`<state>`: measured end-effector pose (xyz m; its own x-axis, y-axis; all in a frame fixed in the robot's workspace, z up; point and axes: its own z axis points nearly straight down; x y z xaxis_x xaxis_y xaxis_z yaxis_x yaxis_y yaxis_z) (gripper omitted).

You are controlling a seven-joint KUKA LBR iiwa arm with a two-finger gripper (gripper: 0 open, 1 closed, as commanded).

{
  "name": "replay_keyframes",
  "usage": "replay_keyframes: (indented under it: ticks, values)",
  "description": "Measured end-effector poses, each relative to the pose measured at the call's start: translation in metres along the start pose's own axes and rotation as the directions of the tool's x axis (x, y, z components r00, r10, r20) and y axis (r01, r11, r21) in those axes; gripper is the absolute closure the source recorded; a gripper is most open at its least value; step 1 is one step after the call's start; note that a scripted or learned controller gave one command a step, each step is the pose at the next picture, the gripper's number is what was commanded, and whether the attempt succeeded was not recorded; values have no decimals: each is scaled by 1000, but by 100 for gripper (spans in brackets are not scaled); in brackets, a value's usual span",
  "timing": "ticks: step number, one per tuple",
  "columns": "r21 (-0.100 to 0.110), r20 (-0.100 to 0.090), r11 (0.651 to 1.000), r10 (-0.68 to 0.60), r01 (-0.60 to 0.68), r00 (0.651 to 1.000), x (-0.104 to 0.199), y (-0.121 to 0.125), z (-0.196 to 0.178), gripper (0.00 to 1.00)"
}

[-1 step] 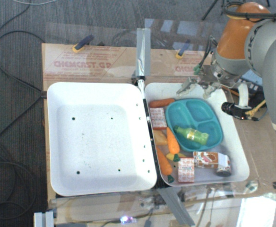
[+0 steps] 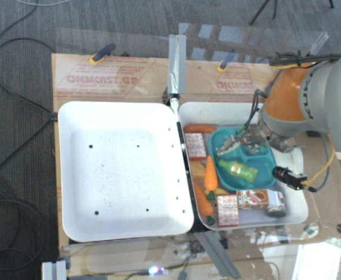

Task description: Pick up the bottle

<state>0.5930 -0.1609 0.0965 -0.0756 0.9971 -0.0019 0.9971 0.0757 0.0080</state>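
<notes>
Below my claw (image 2: 236, 143), toward five o'clock, the green bottle (image 2: 238, 170) lies across the teal tray (image 2: 264, 174), long axis nine-to-three; grip state unclear.

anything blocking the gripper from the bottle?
Nothing visible. The green bottle lies uncovered on the teal tray in the right bin, and the gripper hangs just above it. Carrots and cartons lie off to the sides.

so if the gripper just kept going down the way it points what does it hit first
Most likely the teal tray under the gripper, close to the green bottle lying in it; depth is hard to judge from above.
</notes>
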Motion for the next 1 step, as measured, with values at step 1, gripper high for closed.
replay_keyframes:
  ticks: [1]
  values:
    - [-5, 2, 1000, 1, -1, 1000, -2, 2, -11, 100]
